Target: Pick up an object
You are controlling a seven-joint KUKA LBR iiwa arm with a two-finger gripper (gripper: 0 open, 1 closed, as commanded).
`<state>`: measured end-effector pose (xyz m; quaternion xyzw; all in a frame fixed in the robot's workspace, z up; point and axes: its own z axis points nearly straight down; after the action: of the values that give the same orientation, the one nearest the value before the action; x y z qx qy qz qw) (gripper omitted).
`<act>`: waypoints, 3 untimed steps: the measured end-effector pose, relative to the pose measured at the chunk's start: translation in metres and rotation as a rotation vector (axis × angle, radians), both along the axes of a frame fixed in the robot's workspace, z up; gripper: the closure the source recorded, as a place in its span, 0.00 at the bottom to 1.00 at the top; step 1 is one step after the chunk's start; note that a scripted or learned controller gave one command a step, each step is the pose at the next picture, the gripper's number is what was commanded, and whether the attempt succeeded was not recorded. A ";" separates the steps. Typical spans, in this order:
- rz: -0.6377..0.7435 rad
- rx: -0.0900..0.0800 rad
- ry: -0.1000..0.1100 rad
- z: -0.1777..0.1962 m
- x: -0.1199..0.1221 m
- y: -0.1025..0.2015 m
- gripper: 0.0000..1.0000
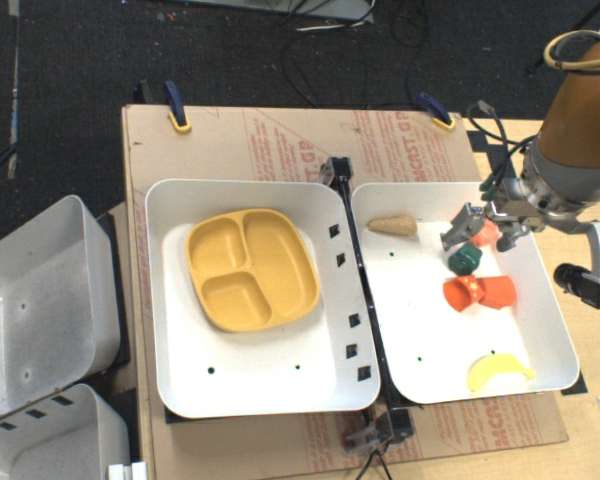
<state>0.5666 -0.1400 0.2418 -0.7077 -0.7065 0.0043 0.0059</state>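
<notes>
A smooth yellow three-compartment plate fills the left bin. Well right of it my pincer spreads open — over a dark green lump, just above an orange cup.

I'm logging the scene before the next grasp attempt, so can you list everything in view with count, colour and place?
Shallow white bins: two, white, side by side on the bench.
Yellow plastic divided plate: one, yellow, three compartments, in the left bin.
Tan cone-shaped object: one, tan, upper left of the right bin.
Dark green rounded object: one, green, right bin, just below the gripper.
Pink object: one, pink, mostly hidden at the gripper; what it is I cannot tell.
Orange plastic object: one, orange, right bin, below the green one.
Yellow banana-shaped toy: one, yellow, near corner of the right bin.
Blue clamps: two, blue, on the board's far edge.
Grey arm's gripper: one, grey, over the right bin's far right.
</notes>
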 end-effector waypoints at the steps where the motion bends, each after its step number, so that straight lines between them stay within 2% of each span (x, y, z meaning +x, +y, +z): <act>1: 0.003 -0.002 -0.014 0.008 0.002 0.000 0.00; 3: 0.000 -0.002 -0.012 -0.115 0.005 -0.005 0.00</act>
<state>0.5712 -0.1445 0.1270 -0.7077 -0.7065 0.0006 0.0009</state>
